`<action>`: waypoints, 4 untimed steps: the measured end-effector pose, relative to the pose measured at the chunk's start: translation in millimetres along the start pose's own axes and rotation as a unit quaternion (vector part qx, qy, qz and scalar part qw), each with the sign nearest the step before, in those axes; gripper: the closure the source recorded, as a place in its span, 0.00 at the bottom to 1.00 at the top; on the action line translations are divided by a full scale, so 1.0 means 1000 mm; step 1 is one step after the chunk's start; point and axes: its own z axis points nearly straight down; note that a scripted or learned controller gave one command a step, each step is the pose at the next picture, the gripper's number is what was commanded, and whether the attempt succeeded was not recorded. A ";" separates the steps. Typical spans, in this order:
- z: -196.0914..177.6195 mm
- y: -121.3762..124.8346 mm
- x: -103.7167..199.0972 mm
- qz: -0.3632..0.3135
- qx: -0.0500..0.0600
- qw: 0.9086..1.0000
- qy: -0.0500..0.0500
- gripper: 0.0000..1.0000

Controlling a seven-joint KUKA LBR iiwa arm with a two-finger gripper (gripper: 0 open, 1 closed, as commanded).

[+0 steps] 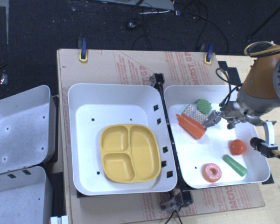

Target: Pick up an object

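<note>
Bench (112,64): brown board, two white bins side by side.
Left bin (84,101): holds a yellow tray (129,152) with three compartments.
Right bin (186,171): holds all the small things.
Arm (266,85): reaches in from the right over the right bin's upper right corner.
Gripper (213,119): low by the carrot's upper end and a speckled sponge (192,112) — nothing seen between its fingers; its opening I cannot tell.
Carrot (192,126): orange, slanted, near the bin's left wall.
Cucumber (235,165): green, lower right.
Green ball (204,106): just behind the sponge.
Donut (212,172): pink, near the front wall.
Tomato (238,147): red — just above the cucumber.
</note>
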 end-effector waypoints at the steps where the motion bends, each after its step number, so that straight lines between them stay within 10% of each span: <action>1: -0.013 0.001 0.000 0.000 -0.002 1.000 -0.001 1.00; 3: -0.139 0.006 -0.007 -0.002 -0.006 1.000 -0.002 1.00; 4: -0.140 0.007 -0.007 -0.002 -0.003 1.000 -0.001 1.00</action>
